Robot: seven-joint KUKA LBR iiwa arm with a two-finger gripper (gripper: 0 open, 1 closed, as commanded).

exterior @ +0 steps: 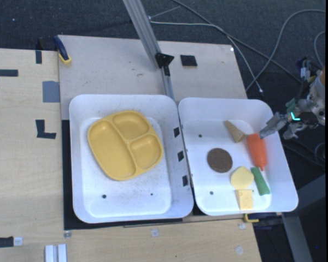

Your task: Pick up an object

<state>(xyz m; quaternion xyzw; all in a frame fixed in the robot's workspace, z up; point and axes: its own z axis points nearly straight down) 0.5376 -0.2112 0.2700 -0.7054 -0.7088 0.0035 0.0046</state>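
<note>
The right bin [208,113] holds several toy foods. Among them are a brown disc [220,160], a tan wedge [234,130], an orange carrot [257,150] with a green top [260,180], a pale yellow round piece [241,178] and a yellow block [245,198]. My gripper [274,134] hangs over the bin's right rim, just right of the carrot's upper end. It is open, with nothing between its fingers. One grey finger [268,127] points down-left toward the carrot tip.
The left bin [82,201] holds a yellow divided plate [125,144]. A metal pole [145,26] slants across the back above the gap between the bins. Cables lie on the dark floor to the right.
</note>
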